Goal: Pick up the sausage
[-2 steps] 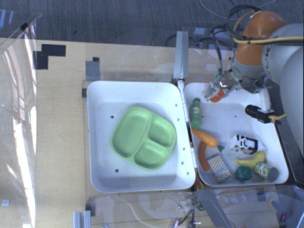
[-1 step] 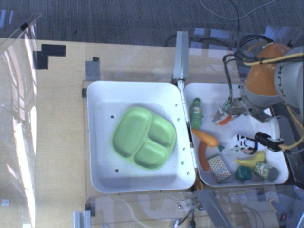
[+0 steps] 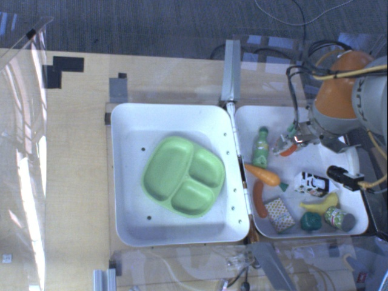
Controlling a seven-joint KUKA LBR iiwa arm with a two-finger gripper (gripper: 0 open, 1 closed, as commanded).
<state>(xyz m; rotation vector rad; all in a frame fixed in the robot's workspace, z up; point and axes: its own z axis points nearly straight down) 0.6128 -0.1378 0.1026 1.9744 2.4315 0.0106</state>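
Camera view, gripper point(image 3: 290, 144) low over right bin point(image 3: 357, 226), finger state impossible to tell, sausage point(image 3: 260, 200) lying apart near carrot point(image 3: 263, 174), green tray point(image 3: 184, 176) left.

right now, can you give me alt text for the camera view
The end effector hovers over the right bin, up-view of the sausage, which lies at the bin's left wall just below a carrot. The left bin holds a green divided plate.

Green tray point(image 3: 183, 176) — carrot point(image 3: 262, 174), bottle point(image 3: 260, 147)
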